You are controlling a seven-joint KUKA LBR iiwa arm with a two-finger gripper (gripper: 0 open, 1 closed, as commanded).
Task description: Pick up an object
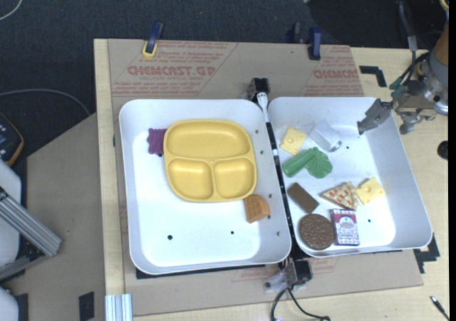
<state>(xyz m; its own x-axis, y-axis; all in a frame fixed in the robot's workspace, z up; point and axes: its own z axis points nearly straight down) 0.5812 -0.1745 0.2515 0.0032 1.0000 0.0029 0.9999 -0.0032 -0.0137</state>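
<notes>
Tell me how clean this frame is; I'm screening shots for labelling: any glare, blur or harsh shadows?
Camera view: lighting even and soft, only faint shadows under the yellow tray; the white bins look bright but keep their edges; the gripper at the right bin's far edge looks slightly soft; the small food items stay sharp enough to distinguish.

Two white bins sit side by side: the left bin (142,241) and the right bin (406,191). The left bin holds three things: one yellow divided plate (210,159), one purple piece (155,141) and one waffle piece (256,208). The right bin holds eight: two cheese wedges, one (293,140) and another (369,190), one green pea pod (307,163), one brown bar (303,197), one pizza slice (340,194), one round brown cookie (316,230), one small red carton (345,228) and one clear wrapper (325,136)
</notes>
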